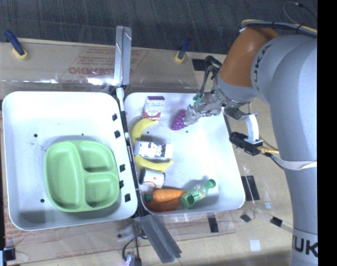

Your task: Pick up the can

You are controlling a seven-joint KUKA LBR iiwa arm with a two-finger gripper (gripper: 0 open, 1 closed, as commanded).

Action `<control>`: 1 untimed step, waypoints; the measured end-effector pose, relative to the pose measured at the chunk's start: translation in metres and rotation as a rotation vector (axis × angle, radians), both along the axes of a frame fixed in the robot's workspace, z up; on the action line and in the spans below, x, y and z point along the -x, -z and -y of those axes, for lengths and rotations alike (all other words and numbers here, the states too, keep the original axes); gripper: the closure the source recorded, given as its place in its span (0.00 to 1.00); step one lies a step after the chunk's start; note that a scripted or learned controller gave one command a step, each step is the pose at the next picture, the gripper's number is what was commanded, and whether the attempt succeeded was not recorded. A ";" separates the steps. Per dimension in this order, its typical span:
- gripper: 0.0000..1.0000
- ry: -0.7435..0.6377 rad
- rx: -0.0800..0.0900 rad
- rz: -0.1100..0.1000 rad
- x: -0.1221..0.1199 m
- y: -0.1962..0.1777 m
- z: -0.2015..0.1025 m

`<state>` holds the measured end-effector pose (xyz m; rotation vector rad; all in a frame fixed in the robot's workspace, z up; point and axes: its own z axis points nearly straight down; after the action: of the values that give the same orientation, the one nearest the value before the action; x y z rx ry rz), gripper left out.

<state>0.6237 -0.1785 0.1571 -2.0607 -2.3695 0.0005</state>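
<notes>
Left bin (19,148) holds a green tray (82,175). Right bin (213,148) holds can (153,106), bananas (142,127), grapes (179,119), carrot (167,194), bottle (197,193). Gripper (195,111) hangs over the grapes; can't tell jaw state.

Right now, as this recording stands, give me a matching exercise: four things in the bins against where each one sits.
Things:
1. green tray
2. grapes
3. carrot
4. can

Places:
A. right bin, far edge, near the divider
B. left bin
C. right bin, near edge
D. right bin, just beside the gripper

Pairs: 1-B, 2-D, 3-C, 4-A
</notes>
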 end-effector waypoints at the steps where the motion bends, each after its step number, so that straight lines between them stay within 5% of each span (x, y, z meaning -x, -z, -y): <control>1: 0.00 0.000 0.000 0.000 0.000 0.000 0.000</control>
<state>0.6237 -0.1784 0.1570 -2.0602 -2.3698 0.0007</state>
